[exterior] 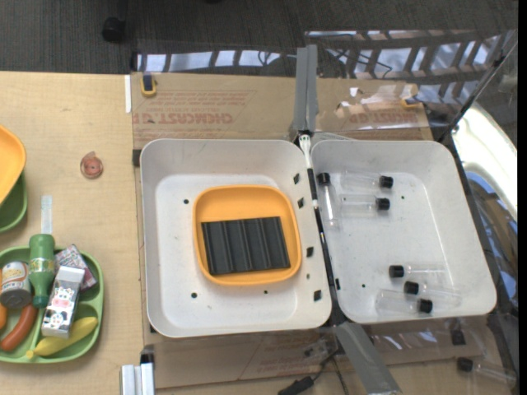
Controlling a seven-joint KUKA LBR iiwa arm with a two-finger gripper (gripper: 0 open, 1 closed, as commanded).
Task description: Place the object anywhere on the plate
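An orange, rounded-square plate [245, 198] lies in the middle of the left white bin [165, 245]. A dark grey ribbed rectangular object [249, 245] rests flat on the plate and covers most of its lower half. The right white bin [449, 212] holds several clear plastic tubes with black caps. Some of these tubes [361, 184] lie near its upper left, and others [403, 301] near its lower right corner.
On the wooden bench to the left sits a green tray [82, 336] of toy food, with an orange dish [8, 167] and a small pink disc [91, 165] above it. Cardboard [214, 113] lies under the bins. A metal rack [395, 56] stands behind the right bin.
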